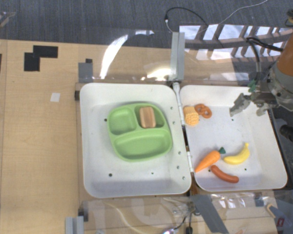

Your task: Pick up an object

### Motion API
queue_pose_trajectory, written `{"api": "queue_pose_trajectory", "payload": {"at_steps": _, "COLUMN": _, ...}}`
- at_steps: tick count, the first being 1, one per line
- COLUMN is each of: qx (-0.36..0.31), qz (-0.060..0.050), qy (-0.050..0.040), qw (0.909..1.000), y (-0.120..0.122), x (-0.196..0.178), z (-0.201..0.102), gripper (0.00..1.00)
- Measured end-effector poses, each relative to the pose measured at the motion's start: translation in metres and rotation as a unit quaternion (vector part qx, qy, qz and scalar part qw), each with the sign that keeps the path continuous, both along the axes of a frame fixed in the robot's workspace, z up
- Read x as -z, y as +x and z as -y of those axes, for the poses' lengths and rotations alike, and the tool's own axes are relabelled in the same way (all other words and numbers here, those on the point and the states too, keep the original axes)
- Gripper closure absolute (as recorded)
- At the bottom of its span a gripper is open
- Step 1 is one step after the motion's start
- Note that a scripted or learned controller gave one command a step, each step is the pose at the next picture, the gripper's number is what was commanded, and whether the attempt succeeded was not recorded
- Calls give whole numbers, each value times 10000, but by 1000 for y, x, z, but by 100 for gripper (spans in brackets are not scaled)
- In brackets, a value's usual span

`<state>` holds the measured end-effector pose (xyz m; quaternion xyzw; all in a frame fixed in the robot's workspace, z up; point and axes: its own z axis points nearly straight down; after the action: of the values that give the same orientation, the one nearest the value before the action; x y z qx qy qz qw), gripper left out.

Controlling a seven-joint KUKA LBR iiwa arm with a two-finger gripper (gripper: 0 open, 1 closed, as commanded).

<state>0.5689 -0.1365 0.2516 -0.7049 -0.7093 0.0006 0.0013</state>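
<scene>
Gripper (pixel 249 106) above the right bin's (pixel 263 182) far right corner: you see its two fingers spread apart, with nothing between them and nothing touched. Near that bin's front edge lie a smooth curved yellow banana (pixel 238 154), a tapered orange carrot (pixel 208 160) with a green top, and a glossy red-brown sausage (pixel 224 174). By its far left edge sit a ridged yellow corn piece (pixel 191 115) and a twisted pretzel (pixel 203 110). The left bin (pixel 95 179) holds a green divided plate (pixel 136 147) carrying a tan bread slice (pixel 147 117).
</scene>
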Motion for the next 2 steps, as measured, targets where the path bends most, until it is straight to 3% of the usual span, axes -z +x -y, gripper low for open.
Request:
{"api": "queue_pose_trajectory", "payload": {"at_steps": 1, "qx": 87, "qz": 3, "qy": -6, "qw": 10000, "y": -52, "x": 51, "z": 65, "gripper": 0}}
{"api": "queue_pose_trajectory", "payload": {"at_steps": 2, "qx": 7, "qz": 23, "qy": -4, "qw": 10000, "y": -78, "x": 157, "z": 66, "gripper": 0}}
